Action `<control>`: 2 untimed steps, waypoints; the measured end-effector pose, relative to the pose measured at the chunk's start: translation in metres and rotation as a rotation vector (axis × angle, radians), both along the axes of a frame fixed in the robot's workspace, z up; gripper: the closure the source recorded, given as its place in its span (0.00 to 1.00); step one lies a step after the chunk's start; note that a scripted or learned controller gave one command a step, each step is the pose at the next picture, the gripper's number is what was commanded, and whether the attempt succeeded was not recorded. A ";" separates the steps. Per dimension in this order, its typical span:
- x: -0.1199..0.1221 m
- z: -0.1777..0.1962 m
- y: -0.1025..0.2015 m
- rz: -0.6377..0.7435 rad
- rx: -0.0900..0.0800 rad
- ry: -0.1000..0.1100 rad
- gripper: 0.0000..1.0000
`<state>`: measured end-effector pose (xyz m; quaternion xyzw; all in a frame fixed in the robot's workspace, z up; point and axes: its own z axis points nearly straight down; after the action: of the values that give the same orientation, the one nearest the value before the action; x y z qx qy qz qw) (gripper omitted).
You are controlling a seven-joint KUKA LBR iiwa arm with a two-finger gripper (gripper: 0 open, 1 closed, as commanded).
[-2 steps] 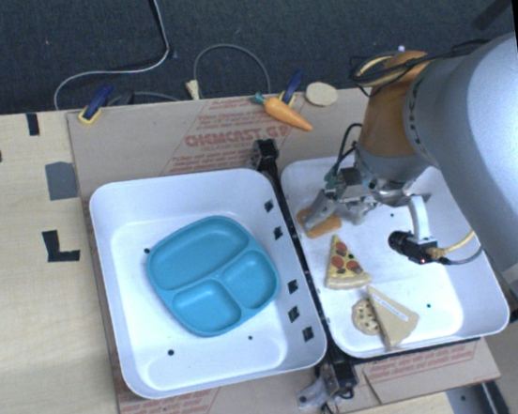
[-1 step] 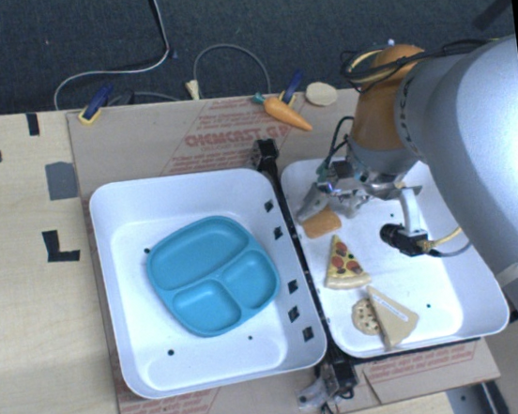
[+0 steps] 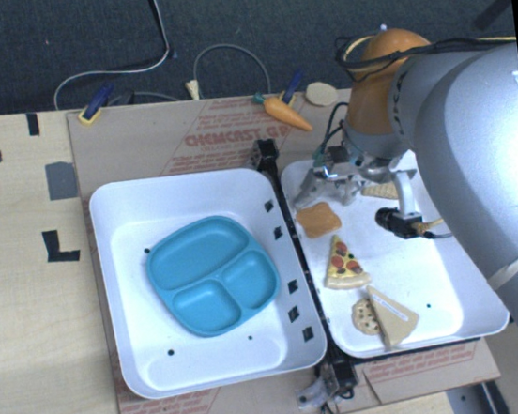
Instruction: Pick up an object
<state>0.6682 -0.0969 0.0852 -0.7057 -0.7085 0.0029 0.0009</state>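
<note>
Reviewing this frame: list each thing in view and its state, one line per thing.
Blue divided plate: lying flat in the left bin, nothing on it.
Toast slice: flat in the right bin, just below the gripper.
Pizza slice: flat, untouched.
Cookie: flat, touching the sandwich wedge.
Carrot: lying on the cardboard outside the bins.
Gripper: low over the right bin, holding nothing visible.

Tabletop [image 3: 26, 308]: pale wood w/ black marks at left. A printed cardboard sheet [image 3: 221, 131] lies on it, under two white bins side by side, left bin [image 3: 119, 295] & right bin [image 3: 462, 312], touching. A toy carrot [image 3: 285, 113] and a pale round piece [image 3: 321, 94] sit on cardboard behind the bins.
</note>
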 end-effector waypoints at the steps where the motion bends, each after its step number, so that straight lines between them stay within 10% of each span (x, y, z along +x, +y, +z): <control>1: -0.031 0.001 -0.009 -0.003 0.001 -0.010 0.00; 2: -0.003 0.011 -0.001 -0.001 0.003 -0.007 0.00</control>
<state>0.6656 -0.0977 0.0958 -0.7062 -0.7080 -0.0006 -0.0005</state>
